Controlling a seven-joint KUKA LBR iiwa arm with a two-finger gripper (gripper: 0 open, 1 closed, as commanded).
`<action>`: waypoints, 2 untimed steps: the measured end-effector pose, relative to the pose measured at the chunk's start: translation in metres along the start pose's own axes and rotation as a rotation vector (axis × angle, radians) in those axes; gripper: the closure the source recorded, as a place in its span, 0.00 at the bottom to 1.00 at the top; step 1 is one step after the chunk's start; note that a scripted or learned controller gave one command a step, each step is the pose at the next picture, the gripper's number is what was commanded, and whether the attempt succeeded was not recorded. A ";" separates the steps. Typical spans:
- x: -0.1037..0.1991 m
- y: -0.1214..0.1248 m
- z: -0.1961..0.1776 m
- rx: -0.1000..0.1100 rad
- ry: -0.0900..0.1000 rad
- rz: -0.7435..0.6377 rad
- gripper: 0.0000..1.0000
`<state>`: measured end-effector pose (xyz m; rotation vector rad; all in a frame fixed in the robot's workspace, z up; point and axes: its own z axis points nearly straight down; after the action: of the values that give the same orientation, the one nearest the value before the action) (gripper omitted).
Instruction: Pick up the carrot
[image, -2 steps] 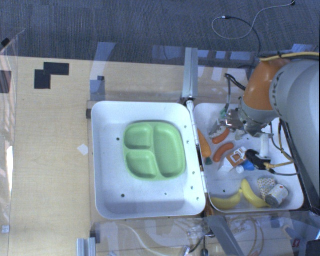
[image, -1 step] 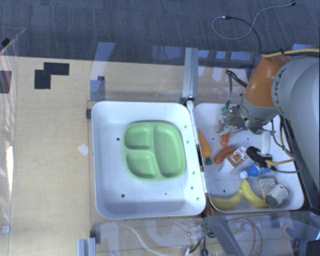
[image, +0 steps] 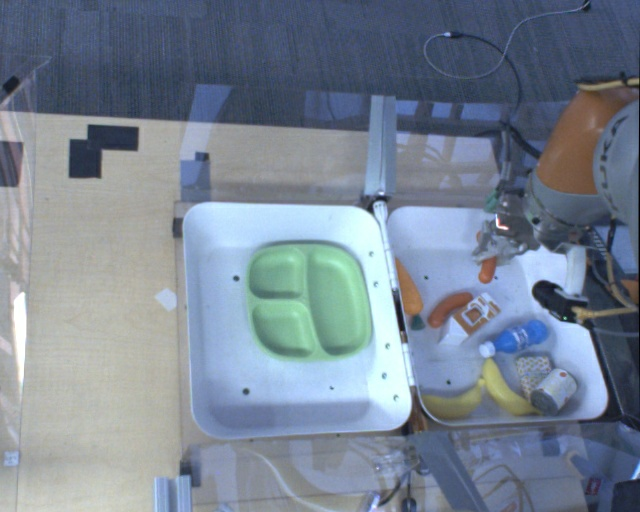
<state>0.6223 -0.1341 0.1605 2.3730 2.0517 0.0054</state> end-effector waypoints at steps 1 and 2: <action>-0.016 -0.002 -0.014 0.000 0.000 -0.211 1.00; 0.015 -0.050 0.006 0.002 0.001 -0.062 1.00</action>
<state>0.5751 -0.1121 0.1544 2.3100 2.1262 0.0042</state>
